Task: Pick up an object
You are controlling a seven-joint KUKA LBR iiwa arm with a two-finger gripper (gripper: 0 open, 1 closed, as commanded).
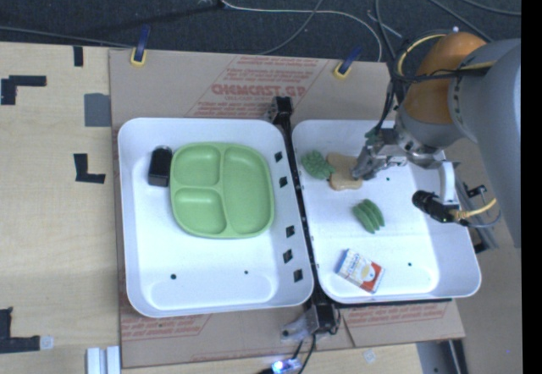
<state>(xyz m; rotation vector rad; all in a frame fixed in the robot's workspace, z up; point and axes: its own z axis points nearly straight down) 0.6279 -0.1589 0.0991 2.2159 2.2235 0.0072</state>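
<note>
My end effector [369, 162], finger state indiscernible, hangs over the right bin [449, 279] touching or just above the tan object [341, 173], which I judge light, rigid, best gripped across its narrow width.

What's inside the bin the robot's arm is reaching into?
The right bin holds a green bumpy piece, a tan piece by the gripper, a green ridged piece and a small box. The arm covers the bin's far right corner.

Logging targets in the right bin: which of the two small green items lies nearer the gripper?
The rounder green piece beside the tan object, near the gripper; the ridged green one sits lower, mid-bin.
</note>
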